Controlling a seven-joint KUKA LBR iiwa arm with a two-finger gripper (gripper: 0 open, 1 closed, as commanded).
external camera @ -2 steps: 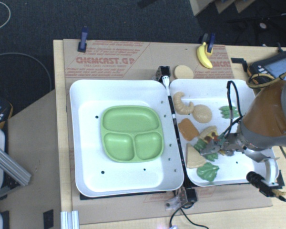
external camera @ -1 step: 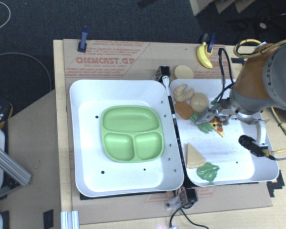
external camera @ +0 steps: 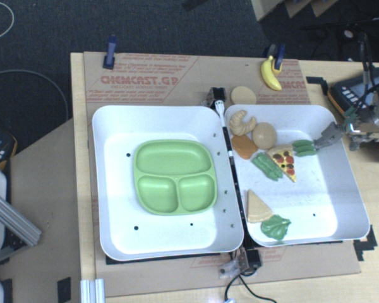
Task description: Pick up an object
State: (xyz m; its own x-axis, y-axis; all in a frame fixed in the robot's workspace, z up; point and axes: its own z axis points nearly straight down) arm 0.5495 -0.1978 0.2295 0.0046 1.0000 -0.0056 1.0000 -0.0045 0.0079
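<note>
Arm: reaching in from the right edge, wrist hardware over the far right rim of the right bin (external camera: 350, 188).
Gripper (external camera: 320, 141): slanted down and leftward, tips low at the right bin's upper right part, just beside a small green piece (external camera: 304, 148) (touching or not, cannot tell).
Finger state: cannot tell; nothing seen clamped.
Right bin contents: toy foods grouped along the left side, among them a beige knobbly piece (external camera: 239, 122), a tan round piece (external camera: 264, 135), an orange-brown disc (external camera: 244, 146), a green pod (external camera: 266, 166), a pizza slice (external camera: 284, 161), a pale wedge (external camera: 258, 207) and a leafy green piece (external camera: 275, 226).
Left bin (external camera: 107, 169): holding a green divided plate (external camera: 175, 177), three compartments, lying flat in the middle.
Outside the bins: banana (external camera: 271, 74) and a tan disc (external camera: 243, 95) on the board behind the right bin.
Writing: red print on the brown board (external camera: 139, 79), reading roughly "CHEMCAST" (smaller lines too small to read).
Clamps: blue, at the board's far edge (external camera: 109, 51).
</note>
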